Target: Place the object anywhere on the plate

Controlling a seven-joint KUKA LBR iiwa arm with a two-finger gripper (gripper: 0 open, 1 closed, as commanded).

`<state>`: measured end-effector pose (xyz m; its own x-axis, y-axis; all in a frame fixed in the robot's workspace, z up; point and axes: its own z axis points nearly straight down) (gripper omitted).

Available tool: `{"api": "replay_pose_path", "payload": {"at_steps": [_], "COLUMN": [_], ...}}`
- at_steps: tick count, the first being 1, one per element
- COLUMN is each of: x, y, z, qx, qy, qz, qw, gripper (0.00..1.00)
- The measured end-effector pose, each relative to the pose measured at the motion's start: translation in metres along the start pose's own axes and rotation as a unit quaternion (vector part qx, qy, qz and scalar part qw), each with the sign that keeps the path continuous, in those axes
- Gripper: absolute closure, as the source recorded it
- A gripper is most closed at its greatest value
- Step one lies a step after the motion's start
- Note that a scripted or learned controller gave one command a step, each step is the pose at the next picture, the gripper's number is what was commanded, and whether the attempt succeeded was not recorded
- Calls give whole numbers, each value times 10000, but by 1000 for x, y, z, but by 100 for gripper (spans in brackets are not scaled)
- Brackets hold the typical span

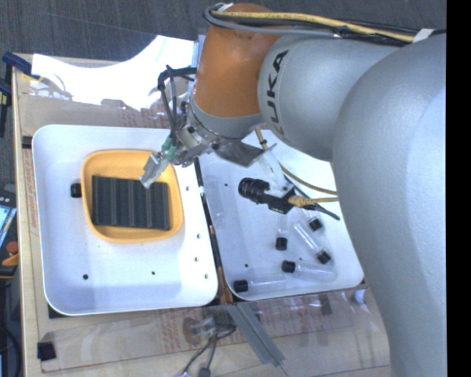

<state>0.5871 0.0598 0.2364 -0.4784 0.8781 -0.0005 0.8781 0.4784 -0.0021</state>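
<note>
A yellow plate (102,166) with rounded corners sits in the left white bin (55,273). A dark ribbed rectangular object (132,203) lies flat on the plate and covers most of its middle. My gripper (153,170) hangs over the plate's upper right corner, just above the far right end of the dark object. Nothing shows in its grasp. The orange wrist band and the grey arm rise behind it to the right.
A small black piece (76,189) lies in the left bin by the plate's left edge. The right bin (235,234) holds several small black pieces (281,243) and clear tubes (308,239). The arm covers that bin's far and right parts.
</note>
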Motion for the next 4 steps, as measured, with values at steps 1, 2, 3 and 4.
{"api": "replay_pose_path", "payload": {"at_steps": [1,2,3,4], "x": [0,0,0,0], "y": [0,0,0,0], "z": [0,0,0,0], "qx": [0,0,0,0], "qy": [0,0,0,0], "qz": [0,0,0,0], "qw": [10000,10000,10000,10000], "gripper": [0,0,0,0]}}
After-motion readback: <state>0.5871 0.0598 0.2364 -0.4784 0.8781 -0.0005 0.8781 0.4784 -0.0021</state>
